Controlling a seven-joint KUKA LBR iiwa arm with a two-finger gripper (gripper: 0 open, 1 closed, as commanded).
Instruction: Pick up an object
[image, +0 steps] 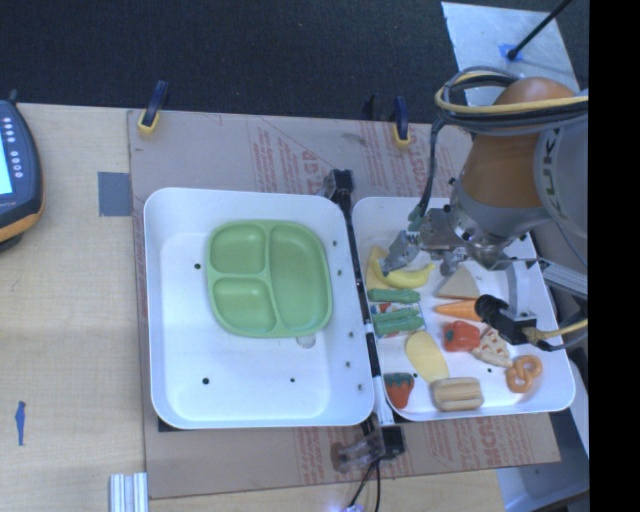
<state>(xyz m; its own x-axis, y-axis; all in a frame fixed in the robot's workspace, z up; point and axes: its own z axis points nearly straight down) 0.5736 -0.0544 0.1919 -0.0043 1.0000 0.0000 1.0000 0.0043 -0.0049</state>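
Observation:
My gripper (428, 254) hangs over the back of the right bin (556, 398), under the orange-banded wrist (510, 160). Its two grey fingers (404, 245) stand apart, with nothing between them. Just below the gripper lies a yellow banana (402, 276), and a beige wedge (457, 287) lies to its right. Further forward in this bin are a green pea pod (394, 296), a green vegetable (398, 320), a carrot (457, 310), a red tomato (460, 336), a yellow potato (426, 356), a pizza slice (492, 350), a pretzel (522, 373), a hot dog bun (456, 393) and a strawberry (399, 388).
The left bin (170, 390) holds a green divided plate (270, 277). A black clip and yellow cable (520, 326) from the arm hang over the right bin's right side. A handheld pendant (15, 165) lies at the bench's far left.

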